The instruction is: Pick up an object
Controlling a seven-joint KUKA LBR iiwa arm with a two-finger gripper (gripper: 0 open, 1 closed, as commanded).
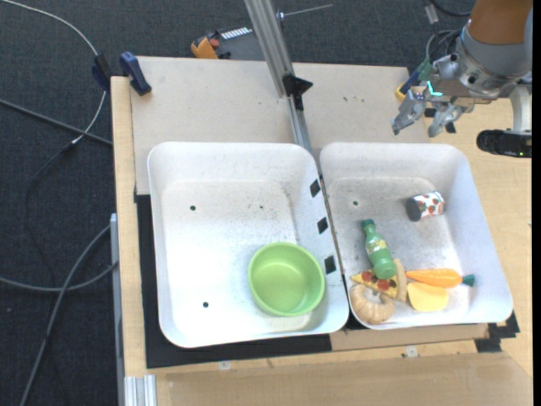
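My gripper (420, 122) hangs above the bench just beyond the far rim of the right bin (473, 227), its fingers spread open with nothing between them. In that bin lie a small can with a red and white label (425, 205), a green bottle (377, 249), an orange carrot (435, 277), a yellow wedge (428, 298), a pizza slice (378, 282) and a tan pastry (373, 305). A green bowl (286, 278) sits in the left bin (211, 227) near its front right corner.
A slanted metal rail (275, 49) runs from the top down to the gap between the bins. A blue clamp (133, 71) grips the bench's far left corner. Cables lie on the dark floor to the left.
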